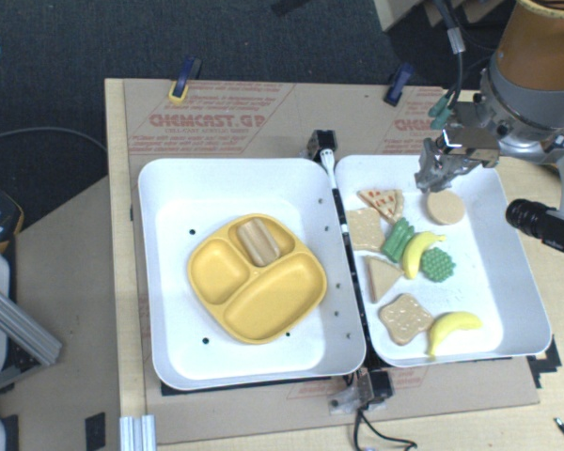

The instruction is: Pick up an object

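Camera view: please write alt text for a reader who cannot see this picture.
The gripper hangs low over the far part of the right bin, beside a round cracker, above toy foods including two bananas. The left bin holds a yellow divided plate with a hot dog in one compartment.

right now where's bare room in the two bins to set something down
In the left bin, bare floor rings the yellow divided plate, widest at the back corners. In the right bin, the right strip beside the bananas and the near right corner are bare. Its left half is crowded with toy food, and the hand hangs over the back by the round cracker.
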Controlling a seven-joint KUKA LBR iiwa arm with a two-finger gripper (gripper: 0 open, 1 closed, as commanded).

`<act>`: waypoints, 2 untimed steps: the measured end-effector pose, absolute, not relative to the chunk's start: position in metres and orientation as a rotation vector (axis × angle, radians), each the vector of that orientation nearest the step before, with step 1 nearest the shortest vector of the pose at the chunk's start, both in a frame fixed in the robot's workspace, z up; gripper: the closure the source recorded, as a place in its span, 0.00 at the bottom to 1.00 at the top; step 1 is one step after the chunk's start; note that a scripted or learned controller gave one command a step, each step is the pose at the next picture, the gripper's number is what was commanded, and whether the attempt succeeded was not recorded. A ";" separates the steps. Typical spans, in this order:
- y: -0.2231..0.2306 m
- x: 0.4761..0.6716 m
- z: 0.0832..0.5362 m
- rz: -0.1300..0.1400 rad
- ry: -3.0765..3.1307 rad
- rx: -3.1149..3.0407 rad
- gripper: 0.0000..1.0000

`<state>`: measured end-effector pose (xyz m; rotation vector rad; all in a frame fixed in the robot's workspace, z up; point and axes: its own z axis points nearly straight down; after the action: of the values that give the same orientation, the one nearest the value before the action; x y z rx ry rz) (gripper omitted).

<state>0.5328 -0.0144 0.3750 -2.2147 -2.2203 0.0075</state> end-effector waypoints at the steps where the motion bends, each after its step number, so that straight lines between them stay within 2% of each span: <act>1: -0.077 0.491 0.278 0.015 -2.205 -2.225 1.00; 2: -0.029 0.479 0.318 -0.006 -2.229 -2.219 1.00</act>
<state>0.4795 -0.0287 0.3184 -2.2191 -2.2285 -0.0059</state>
